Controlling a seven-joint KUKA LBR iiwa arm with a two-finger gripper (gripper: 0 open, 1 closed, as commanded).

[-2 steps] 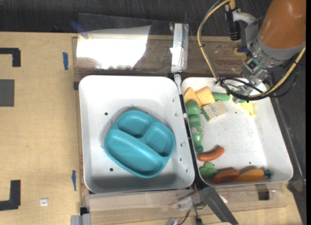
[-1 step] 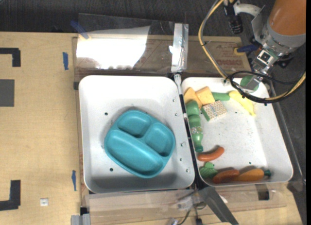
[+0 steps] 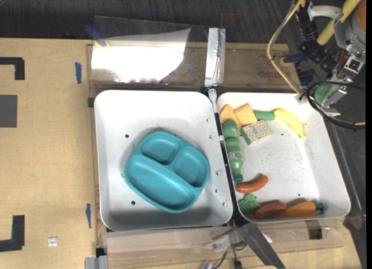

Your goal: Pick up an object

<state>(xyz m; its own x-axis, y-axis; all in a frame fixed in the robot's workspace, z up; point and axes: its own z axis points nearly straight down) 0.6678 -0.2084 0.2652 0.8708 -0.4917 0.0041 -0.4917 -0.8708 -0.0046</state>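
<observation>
- White left bin point(image 3: 110, 111): holds teal three-section plate point(image 3: 167, 170), lying flat, roughly centred.
- White right bin point(image 3: 325, 169): toy food crowded along left wall and near edge.
- Back-left cluster: orange wedge blocks point(image 3: 238, 113), green veg point(image 3: 231, 129), speckled block point(image 3: 257, 131); yellow banana point(image 3: 290, 121) just beside them.
- Lower: red-orange sausage-type item point(image 3: 253, 183); carrot-type pieces point(image 3: 288, 208) along near wall.
- Gripper point(image 3: 330, 94) at upper right, over right bin's back-right corner, apart from all items. Finger state: cannot tell.
</observation>
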